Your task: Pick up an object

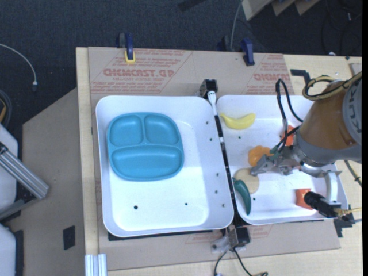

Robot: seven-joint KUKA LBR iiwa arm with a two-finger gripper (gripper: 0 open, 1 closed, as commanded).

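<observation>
At the left of the frame, dark carpet point(46, 33) surrounds the bench point(86, 154), whose brown board top carries red print reading "CHEMCAST G.P" point(138, 72) near its upper edge, repeated partly at the upper right; two blue clamps point(127, 43) grip that far edge; the left bin point(164, 211) sits left of centre and holds a blue divided plate point(146, 146) in its upper left part, lying flat with three compartments; a dark hinge strip point(221, 142) runs between the two bins; the right bin point(270, 211) holds a yellow banana point(238, 120) near its upper left corner, an orange object point(258, 153) near its middle, a pale round object point(248, 175) just below that, a teal object point(242, 194) against the lower left wall, and a small orange-red block point(303, 197) toward the lower right; the hand point(268, 163) hangs low over the middle of the right bin, just beside the orange object, and whether its fingers are apart or together cannot be told; the arm point(328, 131), grey with an orange band, fills the right of the frame, with black cables point(282, 105) looping above it.
</observation>
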